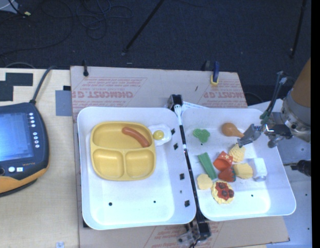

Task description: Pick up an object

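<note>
Toy food heaped in the right bin (273,203), arm coming in over its far right edge

Nearest is a little round pizza (222,191); behind it a red pepper (223,164), green strip (206,165) and yellow lumps too small to name; a clear-ish block (258,168) is hard to read; further back the gripper (249,136) has its dark fingers spread with nothing between them, just over a ridged yellow piece (236,152); arm cropped at the right; left bin (129,211) holds a yellow divided plate (123,150) with a sausage (137,136).

arm (299,105) cut off at right edge, handheld screen unit (18,141) cropped at left edge, gripper (250,135) blurred
</note>
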Available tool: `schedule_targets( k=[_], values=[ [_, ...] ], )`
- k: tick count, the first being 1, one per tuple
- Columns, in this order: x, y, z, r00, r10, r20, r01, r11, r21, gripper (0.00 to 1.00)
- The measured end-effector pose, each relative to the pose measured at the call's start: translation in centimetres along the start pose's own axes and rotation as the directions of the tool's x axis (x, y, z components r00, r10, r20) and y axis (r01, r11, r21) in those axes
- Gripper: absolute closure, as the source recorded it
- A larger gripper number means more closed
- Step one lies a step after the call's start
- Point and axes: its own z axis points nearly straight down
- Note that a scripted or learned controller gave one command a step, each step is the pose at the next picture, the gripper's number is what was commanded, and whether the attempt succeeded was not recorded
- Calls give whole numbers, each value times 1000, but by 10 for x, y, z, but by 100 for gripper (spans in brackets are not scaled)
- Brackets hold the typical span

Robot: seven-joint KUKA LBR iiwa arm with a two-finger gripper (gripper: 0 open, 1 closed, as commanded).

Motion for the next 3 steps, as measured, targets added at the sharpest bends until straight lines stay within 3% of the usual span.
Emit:
schedule_targets(
  k=[1, 2, 3],
  values=[
    [-1, 0, -10, 1000, 0, -1, 0, 1000, 1, 100],
    [45, 60, 39, 1000, -4, 0, 4, 1000, -2, 100],
    [111, 43, 35, 1000, -1, 0, 1, 1000, 2, 100]
  ],
)
